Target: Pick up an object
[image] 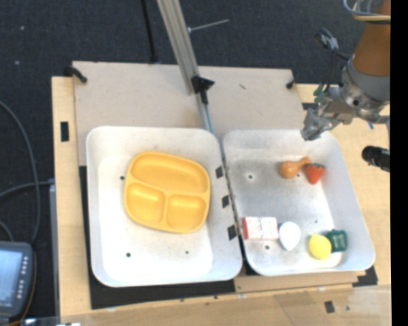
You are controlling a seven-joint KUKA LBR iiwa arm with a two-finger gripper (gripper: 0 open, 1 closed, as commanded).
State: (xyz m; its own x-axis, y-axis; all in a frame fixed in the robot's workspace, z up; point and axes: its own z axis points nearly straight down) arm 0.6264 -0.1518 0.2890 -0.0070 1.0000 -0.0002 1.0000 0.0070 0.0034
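**Gripper poised over the right bin's far corner, nothing in hand**

The gripper (313, 129) hung at the far right corner of the right bin (272, 158), above its rim. Whether it was parted or closed could not be told from this slant; nothing showed in its grasp.

Nearest to it, toward the bin's right edge, lay an orange pear-shaped piece (294, 168) touching a red strawberry-like piece (315, 173). Along the near edge sat a red-and-white carton (260, 229) just beside a white egg (290, 236), then a yellow lemon (319, 246) against a small green item (337, 240) in the near right corner. The left bin (109, 182) carried a yellow divided plate (167, 191).

The step appeared to be choosing and approaching a target. The orange and red pair looked the shortest reach, but since they touched, a descent centred on one piece's free side would likely serve best, lest the other be nudged. The egg and lemon would probably roll under an off-centre pinch.
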